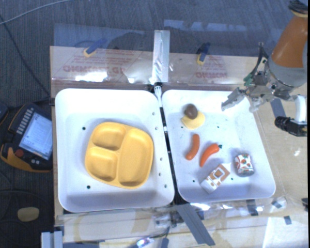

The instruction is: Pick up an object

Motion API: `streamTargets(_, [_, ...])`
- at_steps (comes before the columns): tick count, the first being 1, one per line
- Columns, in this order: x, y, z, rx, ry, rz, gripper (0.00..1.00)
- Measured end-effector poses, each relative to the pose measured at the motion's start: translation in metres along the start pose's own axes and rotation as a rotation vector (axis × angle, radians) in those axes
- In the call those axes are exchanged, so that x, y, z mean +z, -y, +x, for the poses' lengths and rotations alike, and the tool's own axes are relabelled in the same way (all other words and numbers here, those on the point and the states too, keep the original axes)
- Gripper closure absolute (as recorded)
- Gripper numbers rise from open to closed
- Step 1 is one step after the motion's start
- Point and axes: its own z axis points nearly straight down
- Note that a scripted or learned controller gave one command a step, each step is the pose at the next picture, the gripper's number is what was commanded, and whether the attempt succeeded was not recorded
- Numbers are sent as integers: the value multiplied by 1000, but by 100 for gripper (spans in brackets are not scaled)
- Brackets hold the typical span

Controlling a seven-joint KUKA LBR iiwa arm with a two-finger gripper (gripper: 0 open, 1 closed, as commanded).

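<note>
Right bin (258, 138): five small things are seen in it, all lying apart.
Objects: a brown-topped yellow piece (191, 115) at 11 o'clock; a sausage (193, 146) and a carrot (209, 154) near the middle; a carton (215, 177) and a small can (243, 164) toward 5 o'clock.
Gripper (240, 98): held over the bin's 1 o'clock corner; fingers spread, nothing between them.
Left bin (72, 112): a yellow divided tray (120, 154) is held.
Worktop (289, 154): pale wood; a handheld control unit (28, 138) lies on grey carpet at 9 o'clock.
</note>
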Motion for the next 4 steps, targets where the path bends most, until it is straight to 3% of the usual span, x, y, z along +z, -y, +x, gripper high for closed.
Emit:
streamTargets(1, [129,23,28,-48,1,-1,0])
streamTargets(2, [131,60,77,-73,6,-15,0])
streamTargets(3, [131,83,55,-73,5,-19,0])
streamTargets(4, [121,81,56,-75,2,-20,100])
